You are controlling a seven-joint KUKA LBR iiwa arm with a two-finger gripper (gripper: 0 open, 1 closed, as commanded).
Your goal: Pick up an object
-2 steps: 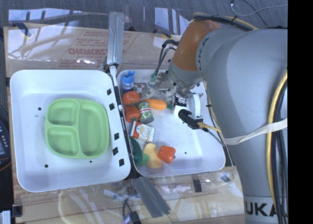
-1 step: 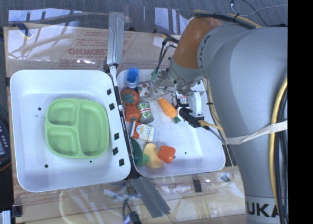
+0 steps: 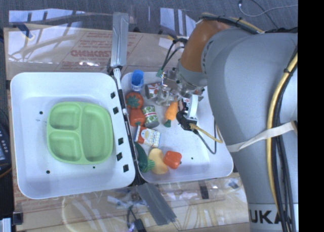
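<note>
My gripper is down in the right bin, near its back middle, below the orange wrist band. An orange carrot lies just in front of it, touching or nearly touching the gripper's tip. A small dark can sits right at its left side. Further left are a red tomato, a blue-capped bottle and a labelled tin. Near the bin's front lie a juice carton, a yellow pear, an orange pepper and a green vegetable.
The left bin holds a green divided plate. A black-clipped divider wall separates the two bins. The big grey arm covers the right bin's right side. A cable loops over the bin floor.
</note>
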